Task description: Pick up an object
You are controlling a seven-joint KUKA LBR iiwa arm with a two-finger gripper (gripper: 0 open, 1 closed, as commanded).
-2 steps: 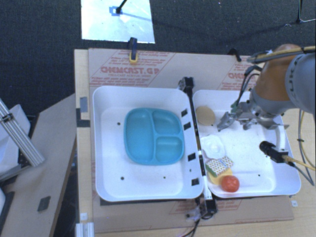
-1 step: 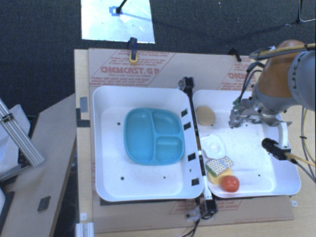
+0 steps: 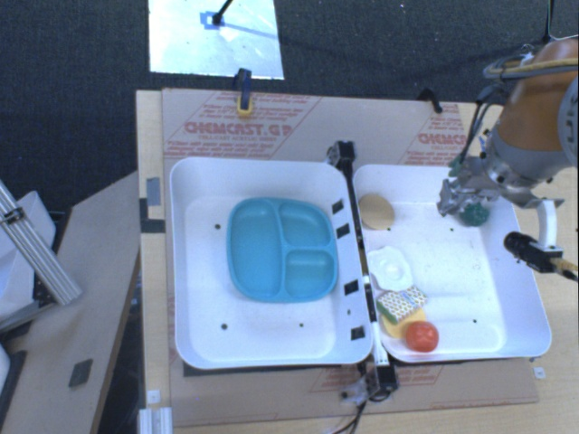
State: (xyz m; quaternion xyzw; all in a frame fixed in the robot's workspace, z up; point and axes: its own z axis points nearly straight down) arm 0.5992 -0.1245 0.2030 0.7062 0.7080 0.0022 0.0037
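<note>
Teal and rounded, a small plastic object (image 3: 472, 212) sits just under the metal claw (image 3: 461, 201) at the far side of the right white bin (image 3: 507, 278), and it looks clamped between the claw's tips, though the slanted view leaves some doubt. The grasp seems made while the lift remains, judging by how low the claw hangs. A tan round disc (image 3: 376, 211), a white fried-egg toy (image 3: 389, 266), a checkered block (image 3: 402, 302) and a red ball (image 3: 421, 335) lie elsewhere in that bin; a blue divided plate (image 3: 281, 248) fills the left 1.

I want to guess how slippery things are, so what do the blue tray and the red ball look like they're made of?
The blue tray looks like molded plastic: one even color, rounded divided compartments, a soft sheen. The red ball looks like smooth plastic or rubber, given its faint highlight, though it is too small to be sure. It may be toy food.
</note>
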